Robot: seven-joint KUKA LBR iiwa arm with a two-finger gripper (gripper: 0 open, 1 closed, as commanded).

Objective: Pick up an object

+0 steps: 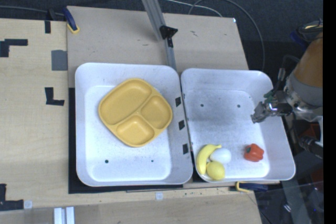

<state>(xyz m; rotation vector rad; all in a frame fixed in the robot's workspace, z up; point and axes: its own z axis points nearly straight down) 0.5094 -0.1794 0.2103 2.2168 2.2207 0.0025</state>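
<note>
A yellow divided plate [136,112] lies in the left bin [86,128]. In the right bin [231,81], along the near edge, sit a yellow banana [206,153], a white egg-like ball [221,155], a yellow lemon [215,169] and a red pepper [253,152]. My gripper [259,114] hovers over the right bin's right side, above and behind the red pepper, with nothing seen between its fingers.
A slanted metal pole [152,2] rises from the bench behind the bins. Cables [220,5] trail over the back of the bench. The arm's orange band [312,63] sits at the right edge. The right bin's middle floor [220,118] is bare.
</note>
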